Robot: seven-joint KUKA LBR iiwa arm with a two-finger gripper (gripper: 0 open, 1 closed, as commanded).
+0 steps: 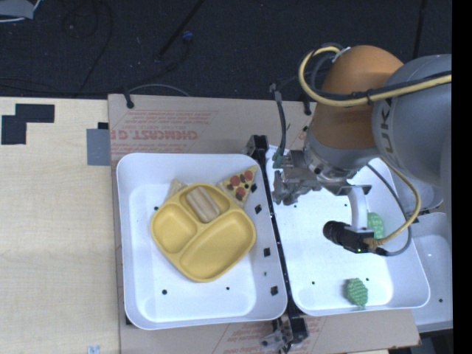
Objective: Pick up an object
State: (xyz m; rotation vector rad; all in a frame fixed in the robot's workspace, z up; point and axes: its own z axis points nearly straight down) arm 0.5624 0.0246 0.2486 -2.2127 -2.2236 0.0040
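**A:** Dark carpet with loose cables runs along the top, and below it a pale wooden bench [51, 220] carries a sheet of printed cardboard [184, 127] with the two white bins on it. What is in each one?

**B:** The left bin [136, 271] holds a yellow divided plate [210, 238] at its middle, with a tan, bread-like piece [201, 203] lying in the plate's upper compartment. A toy pizza slice [242, 184] leans at the plate's upper right rim, close to the bin's right wall. The right bin [402, 286] holds a green knobbly object [357, 291] near its bottom edge and a second green object [376, 223] toward its right side, partly hidden by cable.

**A:** Why is the arm parked where it is?

**B:** It reaches in from the right, and its gripper [286, 192] hangs over the upper left corner of the right bin, just beside the divider between the bins. I judge this to be a probing descent at a spot where the floor looks bare, so a try here may well close on nothing.

**A:** Is it holding anything?

**B:** I see nothing between the fingers, and whether they are spread or closed I cannot tell; the wrist housing hides them.

**A:** So which object is the likely target?

**B:** Both green objects lie well apart from the gripper; the pizza slice is nearer but sits across the divider. Nothing is picked up yet.
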